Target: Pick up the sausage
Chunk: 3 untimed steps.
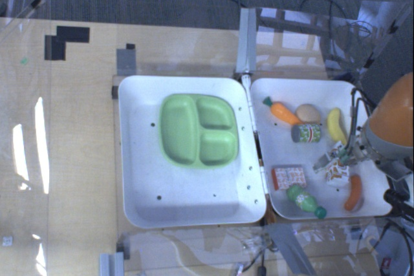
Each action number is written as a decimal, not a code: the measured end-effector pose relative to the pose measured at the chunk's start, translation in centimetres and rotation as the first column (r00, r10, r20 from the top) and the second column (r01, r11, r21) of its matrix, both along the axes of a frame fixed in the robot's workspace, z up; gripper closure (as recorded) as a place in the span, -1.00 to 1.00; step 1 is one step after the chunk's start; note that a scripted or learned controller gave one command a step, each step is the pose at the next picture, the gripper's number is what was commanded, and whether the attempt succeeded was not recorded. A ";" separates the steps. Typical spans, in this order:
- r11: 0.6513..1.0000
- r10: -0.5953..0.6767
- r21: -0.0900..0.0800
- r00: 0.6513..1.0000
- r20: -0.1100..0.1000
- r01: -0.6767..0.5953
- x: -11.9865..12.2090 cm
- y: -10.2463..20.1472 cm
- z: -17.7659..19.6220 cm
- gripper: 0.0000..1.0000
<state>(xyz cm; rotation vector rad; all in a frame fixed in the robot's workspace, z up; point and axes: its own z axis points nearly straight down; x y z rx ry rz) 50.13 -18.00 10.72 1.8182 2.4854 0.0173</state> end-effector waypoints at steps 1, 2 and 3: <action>1.000 0.000 0.000 1.000 0.000 0.000 0.0 0.0 0.0 -1.00; 1.000 0.002 -0.008 1.000 0.024 -0.001 0.7 -0.1 1.7 1.00; 0.989 -0.144 0.027 0.988 -0.049 0.146 1.6 3.6 12.4 1.00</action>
